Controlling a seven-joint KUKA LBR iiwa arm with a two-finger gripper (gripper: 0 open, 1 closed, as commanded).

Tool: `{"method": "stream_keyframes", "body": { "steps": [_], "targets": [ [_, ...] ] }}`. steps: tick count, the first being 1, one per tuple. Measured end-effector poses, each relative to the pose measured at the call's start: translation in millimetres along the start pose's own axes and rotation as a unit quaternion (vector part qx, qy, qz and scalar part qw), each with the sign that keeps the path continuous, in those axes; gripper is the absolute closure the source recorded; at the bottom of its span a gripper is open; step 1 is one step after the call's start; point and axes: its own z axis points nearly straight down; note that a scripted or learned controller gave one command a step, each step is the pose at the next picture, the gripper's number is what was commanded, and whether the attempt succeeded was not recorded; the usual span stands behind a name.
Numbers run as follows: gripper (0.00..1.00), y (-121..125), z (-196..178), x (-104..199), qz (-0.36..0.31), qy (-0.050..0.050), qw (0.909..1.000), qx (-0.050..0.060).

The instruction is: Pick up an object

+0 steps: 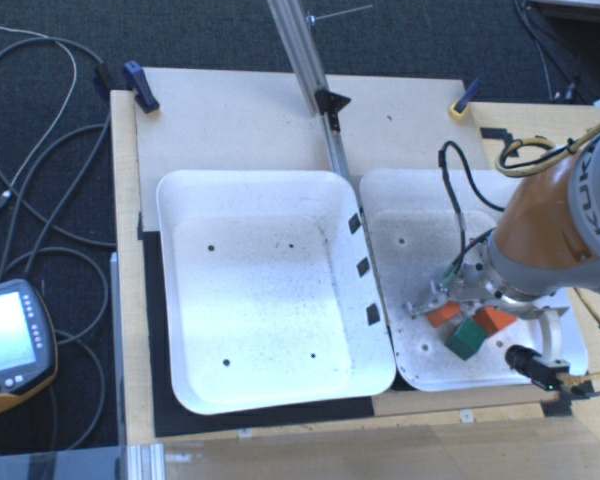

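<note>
Your left bin: speckled white plastic, rounded corners. Right bin: orange block, green cube, second orange block clustered under gripper. Fingers' state: you cannot tell.

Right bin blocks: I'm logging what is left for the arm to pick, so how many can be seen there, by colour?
Orange blocks: 2 (one, another)
Green blocks: 1
Total: 3, all in the right bin, close under the arm's wrist.
</note>
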Motion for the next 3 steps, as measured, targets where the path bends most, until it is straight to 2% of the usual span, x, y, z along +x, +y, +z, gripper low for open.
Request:
{"method": "stream_keyframes", "body": {
  "steps": [1,2,3],
  "targets": [
    [0.0,28,-105,-7,0.001,-0.004,1.0,-0.007],
    [0.0,-1,-32,18,0.002,-0.003,1.0,-0.005],
    [0.0,20,-127,28,0.0,-0.003,1.0,-0.007]
  ]
}}
